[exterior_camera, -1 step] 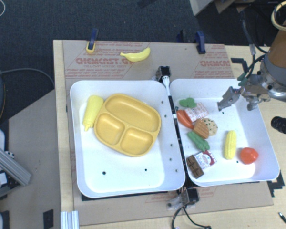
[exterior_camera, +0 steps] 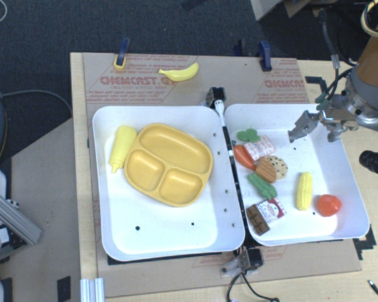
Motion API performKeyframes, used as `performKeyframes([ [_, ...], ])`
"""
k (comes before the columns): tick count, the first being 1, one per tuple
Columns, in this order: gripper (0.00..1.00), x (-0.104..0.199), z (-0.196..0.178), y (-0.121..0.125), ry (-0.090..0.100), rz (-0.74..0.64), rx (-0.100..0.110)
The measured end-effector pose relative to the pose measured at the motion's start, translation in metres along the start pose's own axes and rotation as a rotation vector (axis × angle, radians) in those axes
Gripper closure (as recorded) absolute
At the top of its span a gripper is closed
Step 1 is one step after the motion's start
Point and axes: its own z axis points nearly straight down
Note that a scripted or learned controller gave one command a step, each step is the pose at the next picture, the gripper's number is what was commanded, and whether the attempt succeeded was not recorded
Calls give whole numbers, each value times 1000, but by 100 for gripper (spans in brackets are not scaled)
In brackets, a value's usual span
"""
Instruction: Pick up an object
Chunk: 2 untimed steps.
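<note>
Camera view: two white bins are seen side by side on the bench (exterior_camera: 88,80). The arm (exterior_camera: 368,74) is reached in from the right, its jaws held over the right bin (exterior_camera: 349,168); whether they are apart cannot be told. A corn cob (exterior_camera: 304,190), tomato (exterior_camera: 328,205) and cookie (exterior_camera: 272,167) are lain in that bin. A yellow tray (exterior_camera: 169,164) is set in the left bin (exterior_camera: 170,231).

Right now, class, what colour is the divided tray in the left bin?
Yellow; the divided tray shows best in the camera view.

Toy foods (exterior_camera: 269,168) lie clustered in the right bin (exterior_camera: 349,168), perhaps touching; corn (exterior_camera: 304,190) and tomato (exterior_camera: 328,205) apart.
</note>
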Motion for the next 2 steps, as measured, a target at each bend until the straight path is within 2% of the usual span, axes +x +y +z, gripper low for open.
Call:
performKeyframes([
  [2, 0, 10, 126, 1, 2, 1, 8],
])
